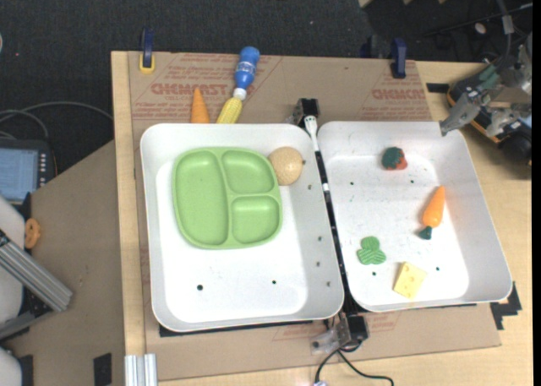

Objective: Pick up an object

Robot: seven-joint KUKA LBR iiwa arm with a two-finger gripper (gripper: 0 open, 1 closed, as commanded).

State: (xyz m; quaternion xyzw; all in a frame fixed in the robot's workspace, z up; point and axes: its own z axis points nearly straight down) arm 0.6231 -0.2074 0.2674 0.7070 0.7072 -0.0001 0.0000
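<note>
The right bin (473, 207) holds several small toys: a green and red strawberry-like piece (393, 158) near its back, an orange carrot (433, 207) toward the right, a green leafy piece (370, 251) and a yellow cheese wedge (410, 279) near the front. My gripper (454, 116) hangs at the bin's back right corner, just outside the rim and apart from every toy. Its tip is small and cluttered against the background.
The left bin (220, 283) carries a green divided plate (226, 197) with a tan ball (286, 165) at its back right. Behind the bins lie a blue and white bottle (245, 70), an orange piece (199, 106) and a yellow piece (230, 111).
</note>
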